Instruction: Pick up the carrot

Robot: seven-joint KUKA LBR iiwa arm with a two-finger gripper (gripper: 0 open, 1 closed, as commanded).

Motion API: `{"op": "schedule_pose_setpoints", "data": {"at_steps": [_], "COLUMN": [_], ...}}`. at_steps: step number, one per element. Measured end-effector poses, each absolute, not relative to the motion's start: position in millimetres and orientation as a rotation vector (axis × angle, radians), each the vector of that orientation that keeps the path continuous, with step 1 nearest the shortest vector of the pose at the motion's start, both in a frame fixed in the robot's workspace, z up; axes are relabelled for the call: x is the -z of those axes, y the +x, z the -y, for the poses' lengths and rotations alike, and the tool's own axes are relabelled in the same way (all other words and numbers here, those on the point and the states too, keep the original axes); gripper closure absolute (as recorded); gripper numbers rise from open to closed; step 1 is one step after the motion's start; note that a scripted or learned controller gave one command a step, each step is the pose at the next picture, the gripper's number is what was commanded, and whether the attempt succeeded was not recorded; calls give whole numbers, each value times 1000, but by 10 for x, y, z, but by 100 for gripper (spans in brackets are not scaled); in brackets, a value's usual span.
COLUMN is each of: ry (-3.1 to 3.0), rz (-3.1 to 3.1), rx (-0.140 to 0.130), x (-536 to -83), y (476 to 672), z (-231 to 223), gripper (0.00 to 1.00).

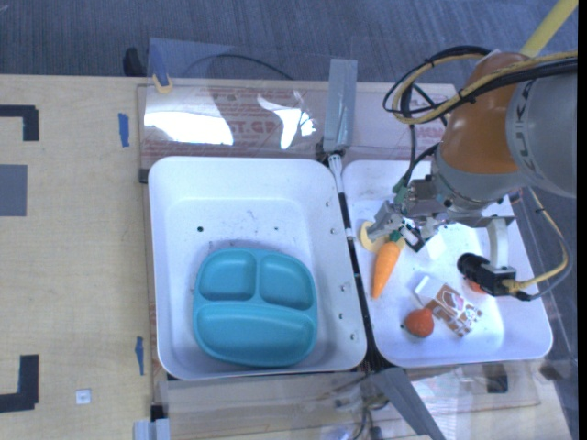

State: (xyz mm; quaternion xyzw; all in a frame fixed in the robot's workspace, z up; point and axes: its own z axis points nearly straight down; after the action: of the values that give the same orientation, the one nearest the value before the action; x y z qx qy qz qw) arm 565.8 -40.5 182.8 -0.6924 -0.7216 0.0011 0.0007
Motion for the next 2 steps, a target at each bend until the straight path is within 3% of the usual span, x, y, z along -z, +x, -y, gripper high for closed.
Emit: {"op": "schedule_pose_setpoints", "data": {"at_steps": [1,2], "ry": [-2261,-2228], "rz": [2172,2216], "rx": [-7,-2], "x": [-1829,-2189], "y": [5505,6145], "z": [525,789], "gripper": [0,0]}}
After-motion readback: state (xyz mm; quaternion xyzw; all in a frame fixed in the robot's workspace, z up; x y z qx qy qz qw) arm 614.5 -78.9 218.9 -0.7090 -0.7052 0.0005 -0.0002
